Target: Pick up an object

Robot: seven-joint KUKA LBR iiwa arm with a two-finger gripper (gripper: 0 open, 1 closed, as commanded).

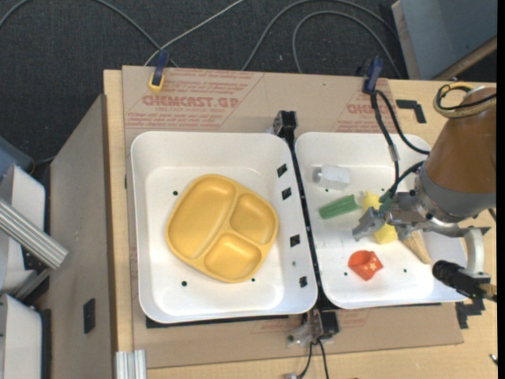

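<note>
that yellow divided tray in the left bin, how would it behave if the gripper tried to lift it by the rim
The yellow divided tray looks like rigid moulded plastic, so it probably keeps its shape. It is wide and shallow, so a grip at one edge would likely let it tilt. Its glossy surface may be slippery. It lies flat in the left bin, so it should slide rather than roll.

Even, bright overhead light. White bins (150, 212) near overexposed, mild glare. Soft short shadows under yellow divided plate (222, 227). Focus moderately sharp; arm (465, 164) slightly soft. Dark carpet (79, 30) underexposed.
</note>
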